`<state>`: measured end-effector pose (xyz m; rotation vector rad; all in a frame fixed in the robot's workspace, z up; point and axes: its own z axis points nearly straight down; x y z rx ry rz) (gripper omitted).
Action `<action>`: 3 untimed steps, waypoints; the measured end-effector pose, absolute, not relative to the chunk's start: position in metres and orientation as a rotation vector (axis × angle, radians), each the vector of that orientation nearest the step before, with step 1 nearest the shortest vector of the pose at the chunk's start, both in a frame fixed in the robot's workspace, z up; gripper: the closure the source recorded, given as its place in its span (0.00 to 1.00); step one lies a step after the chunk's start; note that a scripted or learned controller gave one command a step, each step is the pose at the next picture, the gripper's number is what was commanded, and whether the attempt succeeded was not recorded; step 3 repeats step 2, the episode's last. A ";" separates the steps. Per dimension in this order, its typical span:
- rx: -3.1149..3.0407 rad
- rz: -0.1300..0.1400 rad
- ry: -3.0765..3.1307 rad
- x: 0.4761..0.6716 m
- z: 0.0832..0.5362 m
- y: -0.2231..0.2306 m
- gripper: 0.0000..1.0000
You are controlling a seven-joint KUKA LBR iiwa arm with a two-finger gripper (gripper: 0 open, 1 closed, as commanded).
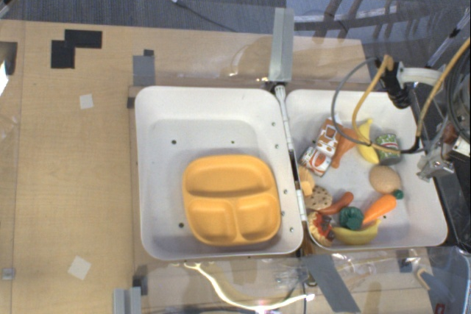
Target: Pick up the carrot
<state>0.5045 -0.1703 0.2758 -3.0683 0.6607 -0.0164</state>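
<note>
Carrot [380,207] lies in the right bin [434,228], near its front right corner, tilted, orange body with the green tip pointing up-right toward the bin's right wall. It's just in front of a tan egg-shaped piece [384,179] and just right of a green leafy piece [351,218] that sits on a yellow banana [358,234] at the bin's front edge.

My gripper [440,158] is at the right edge of the view, above the right bin's right wall, well apart from the carrot. It's mostly cut off and tangled in cables, so I can't tell its state from here. Nothing visible in it.

Other stuff in the right bin: second banana [366,137] toward the back, a green-and-purple block [388,145] beside it, a white and orange toy car [322,148] near the centre divider, a round cookie-like piece [319,196] and a small orange-red piece [338,204] left of the carrot.

Left bin [158,158] holds a yellow three-compartment tray [231,198], sitting flat toward the front right.

Both bins sit side by side on the desk [66,180], touching along the centre rail. Black cable [340,95] loops over the back of the right bin.
</note>
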 end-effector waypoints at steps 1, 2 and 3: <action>-3.122 -0.014 0.328 0.514 0.267 -0.182 1.00; -3.119 -0.027 0.324 0.517 0.278 -0.181 1.00; -3.119 -0.027 0.324 0.517 0.278 -0.181 1.00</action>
